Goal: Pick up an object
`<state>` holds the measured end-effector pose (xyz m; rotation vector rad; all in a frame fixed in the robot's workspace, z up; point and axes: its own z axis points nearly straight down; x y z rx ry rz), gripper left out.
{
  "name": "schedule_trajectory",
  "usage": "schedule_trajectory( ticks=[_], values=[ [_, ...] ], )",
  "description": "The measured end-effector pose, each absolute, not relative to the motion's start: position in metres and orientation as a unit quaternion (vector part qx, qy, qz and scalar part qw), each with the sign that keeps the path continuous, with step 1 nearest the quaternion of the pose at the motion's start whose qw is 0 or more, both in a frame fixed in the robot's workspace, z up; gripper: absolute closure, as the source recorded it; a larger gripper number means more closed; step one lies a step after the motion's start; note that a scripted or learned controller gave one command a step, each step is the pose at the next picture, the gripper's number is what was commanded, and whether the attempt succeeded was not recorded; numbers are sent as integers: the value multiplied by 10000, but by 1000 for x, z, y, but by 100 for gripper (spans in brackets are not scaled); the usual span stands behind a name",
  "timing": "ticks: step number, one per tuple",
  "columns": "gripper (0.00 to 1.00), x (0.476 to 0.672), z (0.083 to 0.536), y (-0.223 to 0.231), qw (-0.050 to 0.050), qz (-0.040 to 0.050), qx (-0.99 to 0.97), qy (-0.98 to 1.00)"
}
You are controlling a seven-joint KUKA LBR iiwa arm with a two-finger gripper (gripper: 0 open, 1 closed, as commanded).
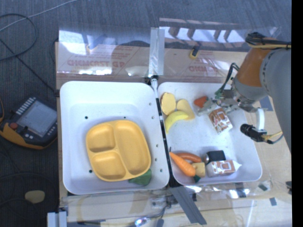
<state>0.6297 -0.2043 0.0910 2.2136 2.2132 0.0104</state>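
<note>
Near rim of right bin: a carton is seen lying against it, with a small black block touching its top and a carrot alongside, partly overlapped by a reddish sausage-like piece.
Left bin: a yellow divided tray is seen inside; a green item is mostly hidden under its near edge and cannot be identified.
Gripper: it is lowered at the right bin's far side, just above a brown-and-white packet; its opening cannot be told, as the fingertips are lost in clutter.
Red piece: found just beside the gripper; contact cannot be judged.
Divider side: yellow fruit pieces are clustered there.
Bench surroundings: a handheld controller is seen on the floor, left.
</note>
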Motion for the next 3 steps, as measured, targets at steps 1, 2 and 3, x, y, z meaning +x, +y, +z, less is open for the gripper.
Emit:
schedule_trajectory(
  ticks=[1, 2, 3],
  values=[
    [100, 629, 100, -205, 63, 18, 7071, 7070],
    [100, 629, 109, -204, 63, 12, 7067, 7075],
    [100, 606, 190, -121, -9, -1, 6875, 7262]
  ],
)
